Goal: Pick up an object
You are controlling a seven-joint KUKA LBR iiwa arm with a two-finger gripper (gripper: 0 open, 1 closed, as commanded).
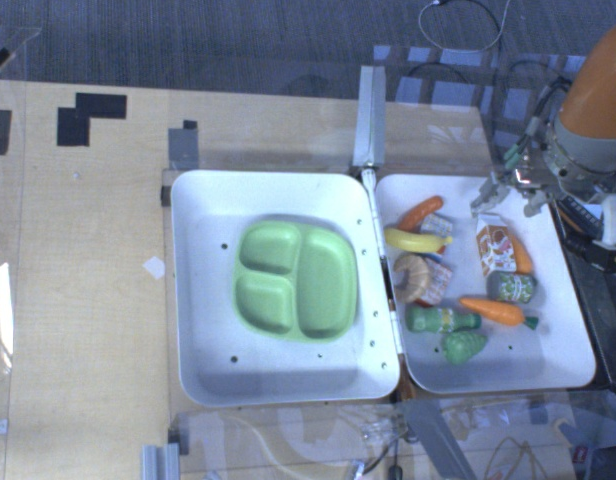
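Note:
The right bin (pixel 573 368) holds several toy foods. At its back left lie an orange sausage-like piece (pixel 420 211) and a yellow banana (pixel 416 240). A red-and-white packet (pixel 496 248) lies toward the back right, with a green can (pixel 512 287) and a carrot (pixel 496 311) in front of it. Further left are a round bread piece (pixel 413 276), a green bottle (pixel 440 319) and a small green vegetable (pixel 463 345). My gripper (pixel 510 197) hangs open over the bin's back right, just above the packet, with nothing between its fingers.
The left bin (pixel 203 368) holds a green divided plate (pixel 298 280) at its middle. A metal divider post (pixel 369 118) stands behind the seam between the bins. Cables and brackets crowd the area behind the right bin.

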